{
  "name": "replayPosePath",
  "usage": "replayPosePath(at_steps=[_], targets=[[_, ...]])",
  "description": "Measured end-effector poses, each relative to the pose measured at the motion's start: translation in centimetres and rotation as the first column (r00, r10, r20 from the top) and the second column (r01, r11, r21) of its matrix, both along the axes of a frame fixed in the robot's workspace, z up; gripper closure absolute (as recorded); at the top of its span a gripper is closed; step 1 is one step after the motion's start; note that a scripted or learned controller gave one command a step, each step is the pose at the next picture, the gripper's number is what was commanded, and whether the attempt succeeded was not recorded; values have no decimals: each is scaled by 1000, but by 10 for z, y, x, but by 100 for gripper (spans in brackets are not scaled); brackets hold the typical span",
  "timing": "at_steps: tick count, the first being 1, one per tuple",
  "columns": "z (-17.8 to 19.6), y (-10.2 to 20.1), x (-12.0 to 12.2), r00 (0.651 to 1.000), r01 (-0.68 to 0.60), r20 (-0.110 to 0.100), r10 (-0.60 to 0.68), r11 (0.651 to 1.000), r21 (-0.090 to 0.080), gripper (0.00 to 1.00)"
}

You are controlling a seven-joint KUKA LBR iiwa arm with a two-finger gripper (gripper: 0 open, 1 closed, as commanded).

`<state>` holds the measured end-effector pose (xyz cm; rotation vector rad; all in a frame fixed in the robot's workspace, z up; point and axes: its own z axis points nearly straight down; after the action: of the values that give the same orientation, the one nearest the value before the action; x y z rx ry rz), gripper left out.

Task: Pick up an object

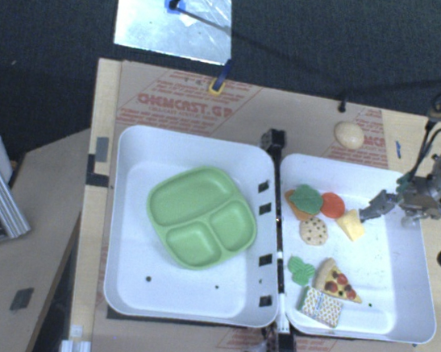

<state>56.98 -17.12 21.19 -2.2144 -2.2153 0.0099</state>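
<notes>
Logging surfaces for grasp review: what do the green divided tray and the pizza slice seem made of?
Green divided tray: likely moulded plastic, smooth, softly glossy, one uniform colour. Pizza slice: apparently toy food, plastic or rubber, matte, flat painted toppings; which material is unclear.

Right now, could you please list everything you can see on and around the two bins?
Bins: two, white, side by side on the bench.
Divided plate: one, light green, in the left bin.
Cheese wedge: one, yellow, right bin, by the gripper.
Cookie: one, tan with dark chips, right bin.
Red disc: one, right bin, upper part.
Green leafy piece: one, beside the red disc.
Small green piece: one, right bin, lower part.
Pizza slice: one, right bin, lower part.
Patterned packet: one, near front edge.
Egg-like ball: one, beige, behind the right bin.
Gripper: one, grey, over the right bin.
</notes>
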Motion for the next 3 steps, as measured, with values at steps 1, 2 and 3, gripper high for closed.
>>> replayPosePath(at_steps=[1,2,3], targets=[[7,1,3,1000,-3,12,3,1000,-2,0],[-55,2,4,1000,-1,10,1,1000,-2,0],[-117,4,7,1000,-1,11,1,1000,-2,0]])
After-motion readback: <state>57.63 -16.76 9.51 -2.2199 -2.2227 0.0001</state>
